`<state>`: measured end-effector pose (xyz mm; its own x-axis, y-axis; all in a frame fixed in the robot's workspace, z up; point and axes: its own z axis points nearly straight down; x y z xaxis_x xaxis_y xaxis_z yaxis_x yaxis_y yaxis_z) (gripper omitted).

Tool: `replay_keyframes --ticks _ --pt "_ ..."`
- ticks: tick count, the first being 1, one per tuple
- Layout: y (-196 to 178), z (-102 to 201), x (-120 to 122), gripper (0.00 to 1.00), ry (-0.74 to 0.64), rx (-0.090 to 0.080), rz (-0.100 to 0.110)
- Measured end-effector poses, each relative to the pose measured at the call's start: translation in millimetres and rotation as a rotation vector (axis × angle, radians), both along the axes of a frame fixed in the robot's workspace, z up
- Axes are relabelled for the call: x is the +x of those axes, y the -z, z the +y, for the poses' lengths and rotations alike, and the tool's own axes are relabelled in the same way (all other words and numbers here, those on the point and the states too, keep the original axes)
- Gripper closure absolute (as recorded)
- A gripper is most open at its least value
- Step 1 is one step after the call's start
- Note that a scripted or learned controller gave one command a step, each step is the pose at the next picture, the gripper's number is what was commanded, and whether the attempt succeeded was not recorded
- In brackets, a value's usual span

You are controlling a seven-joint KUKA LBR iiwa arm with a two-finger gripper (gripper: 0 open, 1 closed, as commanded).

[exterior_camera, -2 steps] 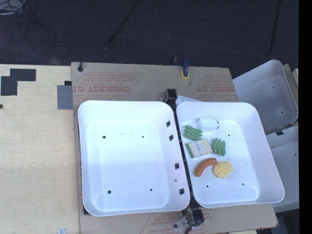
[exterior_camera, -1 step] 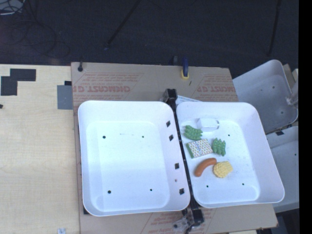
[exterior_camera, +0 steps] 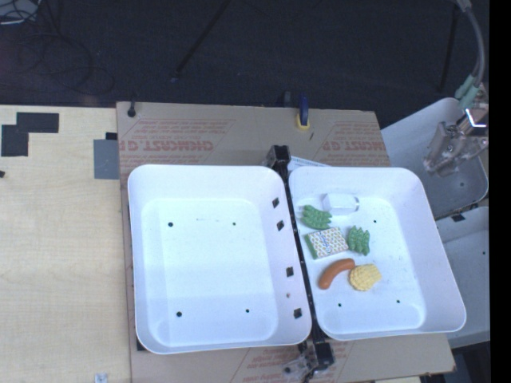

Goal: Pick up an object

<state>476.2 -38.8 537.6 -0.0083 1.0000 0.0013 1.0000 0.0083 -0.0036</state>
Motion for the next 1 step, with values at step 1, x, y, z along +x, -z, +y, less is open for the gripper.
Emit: replay_keyframes --ticks 1 --pt "0.3 64.0 -0.3 1.0 0.0 -0.001 0.001"
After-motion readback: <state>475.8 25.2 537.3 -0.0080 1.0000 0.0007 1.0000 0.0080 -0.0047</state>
